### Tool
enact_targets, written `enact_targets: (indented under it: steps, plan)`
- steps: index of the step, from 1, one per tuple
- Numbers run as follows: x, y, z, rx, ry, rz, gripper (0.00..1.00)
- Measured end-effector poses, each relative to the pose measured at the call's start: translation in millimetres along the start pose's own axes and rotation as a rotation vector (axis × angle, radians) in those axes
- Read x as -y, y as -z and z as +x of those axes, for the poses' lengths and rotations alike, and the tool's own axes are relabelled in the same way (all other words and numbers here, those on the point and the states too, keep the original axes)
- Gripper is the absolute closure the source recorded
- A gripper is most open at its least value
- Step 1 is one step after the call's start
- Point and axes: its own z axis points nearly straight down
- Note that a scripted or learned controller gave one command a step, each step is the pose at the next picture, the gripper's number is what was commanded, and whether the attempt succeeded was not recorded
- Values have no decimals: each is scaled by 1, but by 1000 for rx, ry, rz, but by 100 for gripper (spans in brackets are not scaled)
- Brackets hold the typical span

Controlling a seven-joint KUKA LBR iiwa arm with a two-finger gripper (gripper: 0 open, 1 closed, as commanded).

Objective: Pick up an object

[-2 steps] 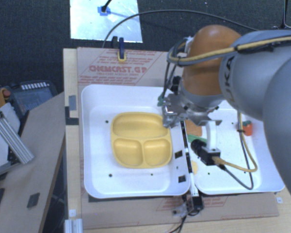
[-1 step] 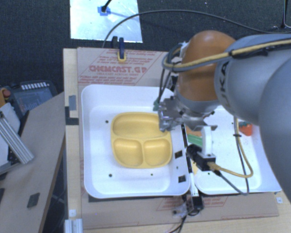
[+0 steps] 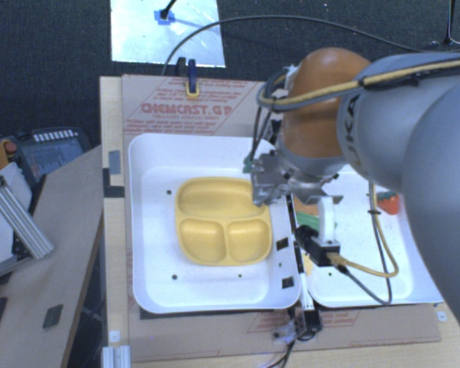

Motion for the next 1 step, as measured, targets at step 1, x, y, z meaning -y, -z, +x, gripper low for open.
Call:
enact_targets:
  steps: [1]
  plan:
    - [0, 0, 0, 0, 0, 0, 0]
